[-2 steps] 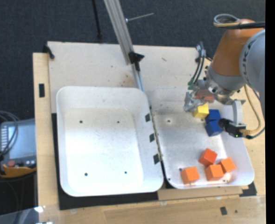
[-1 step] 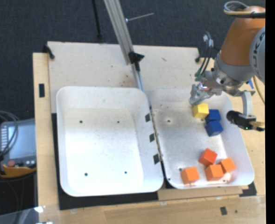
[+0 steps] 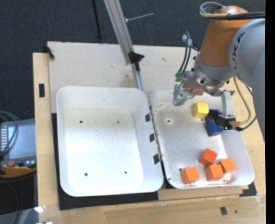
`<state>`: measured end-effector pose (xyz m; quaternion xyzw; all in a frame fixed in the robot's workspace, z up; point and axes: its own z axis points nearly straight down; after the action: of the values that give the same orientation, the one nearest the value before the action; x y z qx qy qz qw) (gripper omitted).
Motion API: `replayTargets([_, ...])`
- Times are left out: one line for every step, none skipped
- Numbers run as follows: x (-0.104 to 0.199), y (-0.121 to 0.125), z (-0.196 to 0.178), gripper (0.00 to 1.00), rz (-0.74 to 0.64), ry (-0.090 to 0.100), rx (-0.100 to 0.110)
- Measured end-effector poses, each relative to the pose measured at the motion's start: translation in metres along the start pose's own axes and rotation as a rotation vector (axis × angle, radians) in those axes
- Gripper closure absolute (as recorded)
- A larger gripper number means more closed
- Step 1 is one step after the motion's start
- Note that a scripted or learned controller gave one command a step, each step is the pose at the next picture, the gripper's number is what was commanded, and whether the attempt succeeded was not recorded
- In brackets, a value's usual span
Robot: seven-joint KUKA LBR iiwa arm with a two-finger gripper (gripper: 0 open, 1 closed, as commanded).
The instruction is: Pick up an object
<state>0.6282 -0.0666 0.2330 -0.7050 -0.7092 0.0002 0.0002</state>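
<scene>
The yellow cube (image 3: 200, 109) sits small and matte near the top of the right bin (image 3: 174, 139), just beside my end effector (image 3: 180, 97), whose state I cannot tell. Hanging to the cube's left near the bin's wall, I could close on nothing or nudge it toward the blue block (image 3: 213, 126).

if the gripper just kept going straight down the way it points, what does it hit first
Probably the bare floor of the right bin near its top-left corner. The gripper hangs left of the yellow block, though depth is hard to judge.
</scene>
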Motion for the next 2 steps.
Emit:
replayTargets([0.044, 0.007, 0.002, 1.00, 0.000, 0.000, -0.002])
replayTargets([0.100, 0.008, -0.010, 1.00, -0.002, 0.002, -0.003])
